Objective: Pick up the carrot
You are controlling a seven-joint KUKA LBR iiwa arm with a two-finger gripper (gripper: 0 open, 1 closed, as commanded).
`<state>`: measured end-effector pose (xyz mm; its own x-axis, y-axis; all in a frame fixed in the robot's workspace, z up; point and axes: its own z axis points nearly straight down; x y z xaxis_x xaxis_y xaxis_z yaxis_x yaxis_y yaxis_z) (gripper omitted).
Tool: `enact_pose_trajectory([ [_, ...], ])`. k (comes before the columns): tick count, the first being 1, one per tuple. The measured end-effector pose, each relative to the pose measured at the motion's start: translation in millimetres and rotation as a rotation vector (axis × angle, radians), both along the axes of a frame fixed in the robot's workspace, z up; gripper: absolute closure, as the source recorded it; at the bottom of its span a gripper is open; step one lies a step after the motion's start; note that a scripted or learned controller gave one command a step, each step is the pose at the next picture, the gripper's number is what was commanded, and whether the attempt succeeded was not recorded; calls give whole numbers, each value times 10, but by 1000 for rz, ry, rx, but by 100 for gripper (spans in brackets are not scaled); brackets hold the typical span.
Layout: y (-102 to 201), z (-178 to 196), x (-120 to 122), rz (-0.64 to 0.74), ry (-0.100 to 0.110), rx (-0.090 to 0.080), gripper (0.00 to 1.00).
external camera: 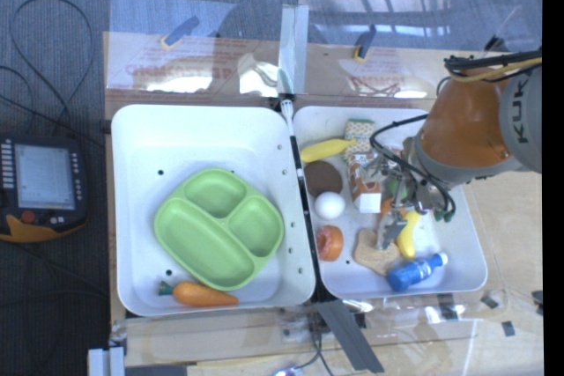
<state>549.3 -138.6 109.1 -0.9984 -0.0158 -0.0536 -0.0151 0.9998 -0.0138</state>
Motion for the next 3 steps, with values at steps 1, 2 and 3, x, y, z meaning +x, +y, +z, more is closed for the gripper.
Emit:
enact_pose_trajectory([
  [1, 404, 75, -348, 45, 18, 3, 0],
  [2, 183, 3, -352, 308, -14, -10, 0],
  [3, 185, 1, 10, 152, 3, -1, 0],
])
